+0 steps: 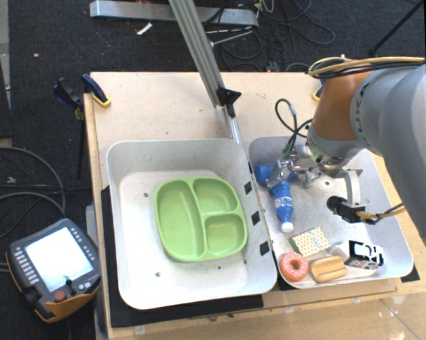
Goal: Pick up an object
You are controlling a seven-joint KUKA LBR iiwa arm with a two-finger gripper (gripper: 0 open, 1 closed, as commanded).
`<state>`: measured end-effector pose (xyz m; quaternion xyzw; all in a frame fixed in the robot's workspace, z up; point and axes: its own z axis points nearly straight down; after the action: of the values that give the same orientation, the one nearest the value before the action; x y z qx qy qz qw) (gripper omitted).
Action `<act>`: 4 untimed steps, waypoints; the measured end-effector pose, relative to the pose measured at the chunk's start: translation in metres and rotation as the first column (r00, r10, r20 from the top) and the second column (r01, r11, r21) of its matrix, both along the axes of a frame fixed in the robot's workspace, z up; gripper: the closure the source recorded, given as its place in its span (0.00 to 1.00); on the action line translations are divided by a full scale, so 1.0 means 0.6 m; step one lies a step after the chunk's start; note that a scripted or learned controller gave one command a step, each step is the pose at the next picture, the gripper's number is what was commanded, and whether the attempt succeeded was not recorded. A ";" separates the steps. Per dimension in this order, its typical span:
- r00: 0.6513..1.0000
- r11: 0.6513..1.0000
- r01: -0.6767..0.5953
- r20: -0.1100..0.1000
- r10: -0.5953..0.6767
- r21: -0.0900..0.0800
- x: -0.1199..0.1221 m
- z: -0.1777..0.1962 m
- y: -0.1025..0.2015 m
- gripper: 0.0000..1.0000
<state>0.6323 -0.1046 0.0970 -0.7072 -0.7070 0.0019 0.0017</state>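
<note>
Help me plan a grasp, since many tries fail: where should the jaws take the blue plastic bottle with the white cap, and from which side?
Grip the blue plastic bottle with the white cap across its mid-body, coming straight down from above. It lies flat in the right white bin, cap toward the near edge, so jaws closing across its width likely hold best; its round body may roll otherwise.

The bench (pale, bare-topped) bears two white bins side by side.
</note>
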 end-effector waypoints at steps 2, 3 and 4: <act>1.000 1.000 -0.002 0.010 0.002 0.000 0.002 0.095 0.006 1.00; 1.000 1.000 -0.002 0.013 0.002 -0.001 0.002 0.199 -0.004 1.00; 1.000 1.000 -0.002 0.009 0.002 0.000 0.004 0.234 -0.003 1.00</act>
<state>0.6347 -0.1066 0.2375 -0.7065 -0.7077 -0.0012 -0.0016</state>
